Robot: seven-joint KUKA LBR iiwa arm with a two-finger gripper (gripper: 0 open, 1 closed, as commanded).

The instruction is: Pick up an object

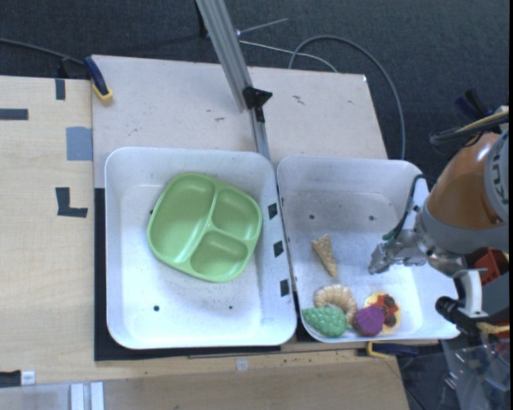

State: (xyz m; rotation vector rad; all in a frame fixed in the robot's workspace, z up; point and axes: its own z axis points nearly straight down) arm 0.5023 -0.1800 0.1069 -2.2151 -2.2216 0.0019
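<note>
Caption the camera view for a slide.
KUKA gripper hovers over right bin near toy foods; green divided plate sits in left bin.

The scene was evenly and fairly brightly lit from above, with no strong single source apparent. Shadows were soft and short: a faint grey one lay under the green plate (pixel 206 226) in the left bin (pixel 120 254), and a dim one fell beneath the arm (pixel 470 199) on the right bin (pixel 350 178). The white bin floors looked slightly washed out, without hard glare. The picture was soft overall, with low resolution blurring the small food toys (pixel 350 310) and the gripper (pixel 385 259). Straight edges bowed little toward the frame's borders.
</note>
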